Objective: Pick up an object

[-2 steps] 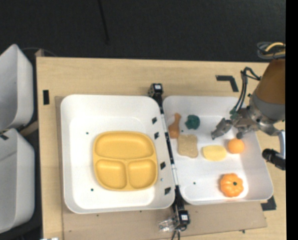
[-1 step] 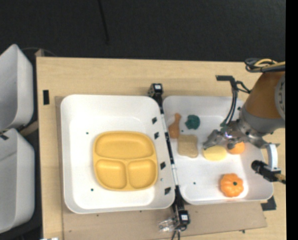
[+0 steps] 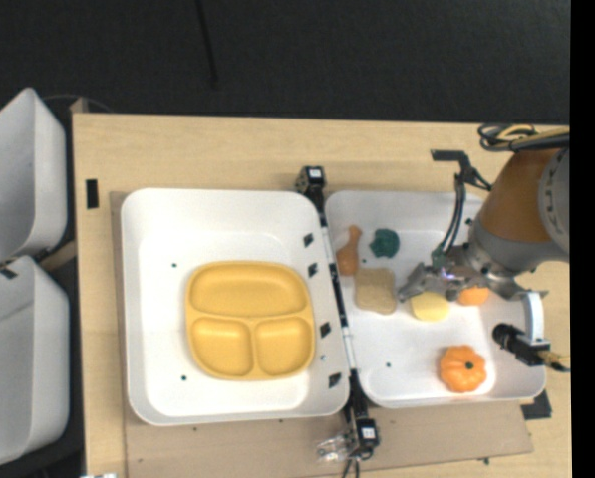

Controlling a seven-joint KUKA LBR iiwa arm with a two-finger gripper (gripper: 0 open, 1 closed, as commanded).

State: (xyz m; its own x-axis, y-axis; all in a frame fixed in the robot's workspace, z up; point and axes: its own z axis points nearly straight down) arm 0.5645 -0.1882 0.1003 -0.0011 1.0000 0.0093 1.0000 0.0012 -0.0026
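Gripper (image 3: 439, 285) low in right bin (image 3: 407, 381), right over pale yellow item (image 3: 430, 309); finger state can't tell, poss. touching it. Orange pumpkin (image 3: 462, 368) at 5 o'clock, tan slice (image 3: 376, 292) at 9.

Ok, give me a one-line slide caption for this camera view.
The gripper hangs low over the right bin beside a pale yellow piece, while a yellow divided tray sits in the left bin.

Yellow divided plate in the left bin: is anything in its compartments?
Empty. The yellow divided plate lies flat in the left bin, and all three compartments show bare yellow; the toy food sits in the right bin.
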